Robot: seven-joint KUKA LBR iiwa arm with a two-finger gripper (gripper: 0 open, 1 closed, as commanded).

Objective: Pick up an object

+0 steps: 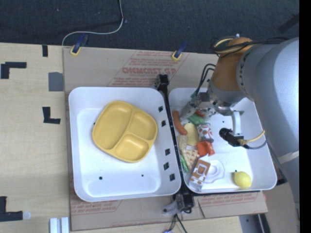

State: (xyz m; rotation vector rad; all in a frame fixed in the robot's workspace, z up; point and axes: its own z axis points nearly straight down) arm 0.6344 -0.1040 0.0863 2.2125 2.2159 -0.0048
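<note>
Objects (194, 144) lie heaped along the right bin's (257, 176) left wall, a lemon (242, 179) apart near its front right corner. Gripper (199, 108) is lowered over the heap's far end, evidently seeking a grasp; finger state cannot be determined. Yellow tray (125, 130) occupies the left bin (87, 178).

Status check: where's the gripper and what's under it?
Gripper low over right bin, at toy pile. Grasp unconfirmed. Lemon apart, near corner. Yellow tray in left bin.
</note>
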